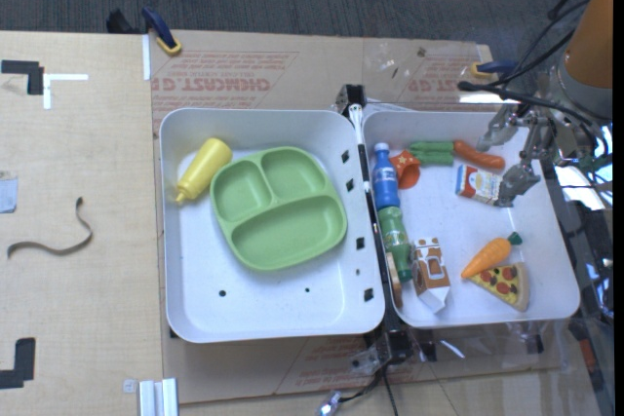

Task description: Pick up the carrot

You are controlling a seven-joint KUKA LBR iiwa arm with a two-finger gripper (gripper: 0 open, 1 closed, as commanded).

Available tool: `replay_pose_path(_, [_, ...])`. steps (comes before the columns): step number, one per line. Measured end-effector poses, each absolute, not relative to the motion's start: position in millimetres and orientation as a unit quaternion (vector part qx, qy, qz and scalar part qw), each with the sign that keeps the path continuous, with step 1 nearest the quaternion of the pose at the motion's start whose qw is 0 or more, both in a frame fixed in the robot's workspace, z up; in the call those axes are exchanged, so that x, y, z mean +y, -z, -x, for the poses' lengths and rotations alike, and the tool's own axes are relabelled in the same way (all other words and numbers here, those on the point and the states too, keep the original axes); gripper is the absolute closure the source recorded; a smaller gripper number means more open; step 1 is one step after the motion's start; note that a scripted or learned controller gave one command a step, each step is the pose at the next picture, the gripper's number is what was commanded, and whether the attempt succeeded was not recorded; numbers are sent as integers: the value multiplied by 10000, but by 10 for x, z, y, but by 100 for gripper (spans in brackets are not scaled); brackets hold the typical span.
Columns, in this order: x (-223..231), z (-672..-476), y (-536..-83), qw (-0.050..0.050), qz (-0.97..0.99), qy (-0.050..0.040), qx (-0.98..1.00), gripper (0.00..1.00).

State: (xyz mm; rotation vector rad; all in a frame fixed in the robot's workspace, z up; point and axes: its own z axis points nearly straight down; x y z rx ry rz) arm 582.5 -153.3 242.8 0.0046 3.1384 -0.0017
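The carrot (pixel 487 257) is orange with a small green top. It lies in the right bin (pixel 546 307) near the front right, its tip pointing front-left, resting against a pizza slice (pixel 504 283). My gripper (pixel 510 156) hangs above the back right part of that bin, well behind the carrot and apart from it. Its fingers stand open with nothing between them. One fingertip (pixel 514 184) sits beside a small red and white carton (pixel 478 182).
The right bin also holds a green vegetable (pixel 432 149), a red chili (pixel 479 154), a blue bottle (pixel 385 178), a green bottle (pixel 395 240) and a milk carton (pixel 429 274). The left bin (pixel 195 307) holds a green divided plate (pixel 281 208) and a yellow bottle (pixel 202 168).
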Motion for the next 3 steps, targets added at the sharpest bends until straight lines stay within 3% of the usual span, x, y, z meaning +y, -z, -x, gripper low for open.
replay_pose_path(1, [-1555, -5311, -922, 14, -958, 0, 9954, 0])
replay_pose_path(2, [-1542, -5329, -1017, 31, -931, 3, 9957, 100])
replay_pose_path(3, [-1116, -5154, -1411, 9, -1505, -1, 9886, 100])
